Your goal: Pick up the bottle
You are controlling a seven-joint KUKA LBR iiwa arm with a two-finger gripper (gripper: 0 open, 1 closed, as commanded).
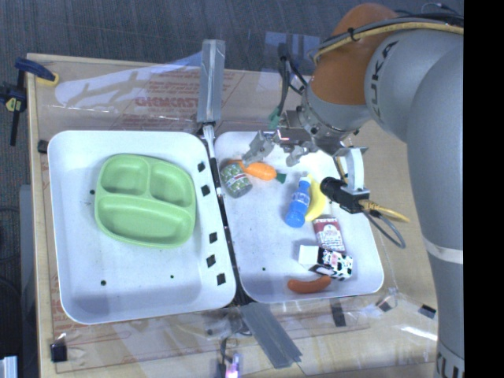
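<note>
— Where the wooden bench [35, 211] carries two white bins under clear sheeting, what lies where?
— The left bin [63, 274] holds a green tray [146, 199]. The blue bottle [298, 202] lies in the right bin [260, 274], beside a banana [317, 198].
— And the pincer [276, 147]?
— Above the bin's far edge, fingers apart, gripping nothing. Dark carpet [118, 10] surrounds the bench.

Arm [409, 61]: "KUKA" in dark letters on the grey casing, only partly readable.
Plastic sheet [157, 93]: faint reddish mirrored print behind the bins, not legible.
Small carton [328, 233]: label print too small to read.
</note>
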